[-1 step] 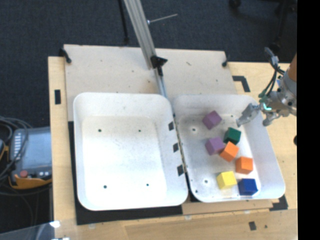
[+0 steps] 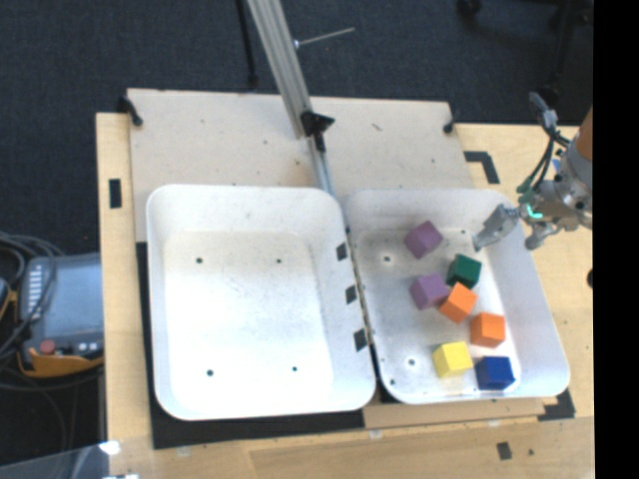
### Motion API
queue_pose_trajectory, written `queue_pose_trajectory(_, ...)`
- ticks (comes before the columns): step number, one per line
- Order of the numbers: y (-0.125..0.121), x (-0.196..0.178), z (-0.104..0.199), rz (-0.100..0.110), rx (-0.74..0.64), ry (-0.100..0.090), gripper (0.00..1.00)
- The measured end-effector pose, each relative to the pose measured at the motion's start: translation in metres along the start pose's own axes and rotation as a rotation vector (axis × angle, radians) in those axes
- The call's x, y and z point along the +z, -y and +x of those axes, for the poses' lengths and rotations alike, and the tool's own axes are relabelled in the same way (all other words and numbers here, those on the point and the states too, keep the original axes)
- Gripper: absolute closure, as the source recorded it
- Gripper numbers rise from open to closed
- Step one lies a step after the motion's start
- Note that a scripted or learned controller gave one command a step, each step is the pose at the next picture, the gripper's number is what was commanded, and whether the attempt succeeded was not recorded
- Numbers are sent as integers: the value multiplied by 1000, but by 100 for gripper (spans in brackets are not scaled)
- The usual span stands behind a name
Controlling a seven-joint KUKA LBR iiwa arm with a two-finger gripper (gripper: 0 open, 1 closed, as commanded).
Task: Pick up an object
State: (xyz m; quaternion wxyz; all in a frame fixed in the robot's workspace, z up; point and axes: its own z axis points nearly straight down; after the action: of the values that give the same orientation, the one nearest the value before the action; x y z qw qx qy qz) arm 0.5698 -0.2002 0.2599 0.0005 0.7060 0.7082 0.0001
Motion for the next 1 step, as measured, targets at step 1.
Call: queue_pose_trajectory(1, -7, 59, 3, 5, 2, 0, 0)
